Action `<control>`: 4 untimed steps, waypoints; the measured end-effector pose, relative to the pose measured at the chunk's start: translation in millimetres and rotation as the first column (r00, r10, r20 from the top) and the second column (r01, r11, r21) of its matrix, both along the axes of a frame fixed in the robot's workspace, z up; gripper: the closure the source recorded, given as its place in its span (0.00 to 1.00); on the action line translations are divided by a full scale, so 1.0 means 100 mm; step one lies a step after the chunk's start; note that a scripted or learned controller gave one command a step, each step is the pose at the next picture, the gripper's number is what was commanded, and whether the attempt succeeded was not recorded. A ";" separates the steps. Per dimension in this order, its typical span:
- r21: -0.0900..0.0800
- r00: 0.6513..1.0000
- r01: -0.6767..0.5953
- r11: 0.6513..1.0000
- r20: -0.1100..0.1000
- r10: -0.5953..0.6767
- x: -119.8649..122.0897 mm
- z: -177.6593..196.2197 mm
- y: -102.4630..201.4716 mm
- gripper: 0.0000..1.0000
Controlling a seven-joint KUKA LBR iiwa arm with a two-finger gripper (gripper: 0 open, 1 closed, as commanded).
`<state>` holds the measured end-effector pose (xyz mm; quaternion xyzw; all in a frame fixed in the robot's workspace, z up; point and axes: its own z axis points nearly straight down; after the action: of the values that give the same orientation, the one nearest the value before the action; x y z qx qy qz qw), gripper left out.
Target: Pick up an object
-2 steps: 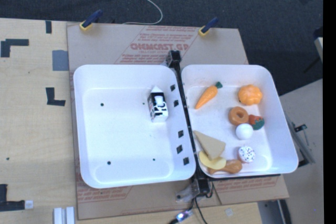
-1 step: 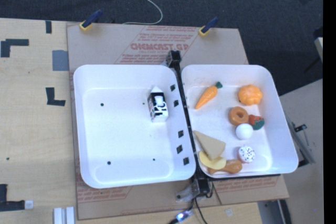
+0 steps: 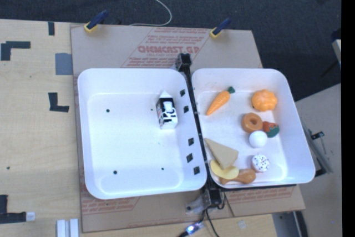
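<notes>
I judge the pick not yet begun: everything lies untouched in the bins. I'd go for the toy carrot (image 3: pixel 218 101) near the right bin's (image 3: pixel 288 86) far left corner; its long axis runs diagonally, leafy end toward the far edge, so the grasp should cross it. The small milk carton (image 3: pixel 167 111) sits in the left bin (image 3: pixel 89 86).

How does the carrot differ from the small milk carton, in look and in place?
The carrot is orange with a green tip; the milk carton is white with black marks. The carrot is tapered; the carton is boxy. The carrot lies in the right bin among other toy foods; the carton sits alone in the left bin.
</notes>
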<state>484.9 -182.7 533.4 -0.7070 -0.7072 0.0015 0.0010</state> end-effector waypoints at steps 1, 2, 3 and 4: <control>0.000 1.000 0.001 1.000 0.000 -0.001 0.00 0.00 0.02 1.00; 0.000 1.000 0.001 1.000 0.000 -0.001 0.00 0.00 0.05 1.00; 0.000 1.000 0.000 1.000 0.000 0.000 0.00 0.00 -0.08 1.00; -0.001 1.000 0.000 1.000 0.001 0.000 0.00 0.00 -0.09 1.00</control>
<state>485.0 -192.0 533.3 -0.7069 -0.7073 0.0015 0.0006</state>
